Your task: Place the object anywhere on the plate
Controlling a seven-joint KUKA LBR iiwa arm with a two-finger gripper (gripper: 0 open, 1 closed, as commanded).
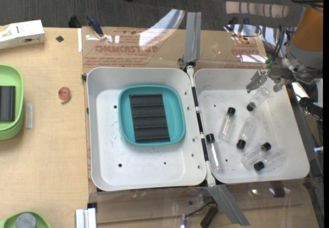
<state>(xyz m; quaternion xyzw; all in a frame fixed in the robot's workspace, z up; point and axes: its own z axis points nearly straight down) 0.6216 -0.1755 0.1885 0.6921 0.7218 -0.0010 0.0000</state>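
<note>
A teal plate (176, 119) lies in the middle of the left bin (103, 155), with a dark ridged block (149, 117) on it. Several clear vials with black caps lie scattered in the right bin (288, 170), among them one vial (226, 120) near the centre and another vial (245, 133) beside it. My gripper (267, 84) hangs over the right bin's far right corner. Its fingers stand apart, open, just above a slanted vial (256, 99). Nothing is held between them.
A stack of green dishes (11, 102) sits at the bench's left edge. A white box (20, 33) lies at the far left and a small pink disc (64, 93) on the wood. A metal divider (192, 42) rises behind the bins.
</note>
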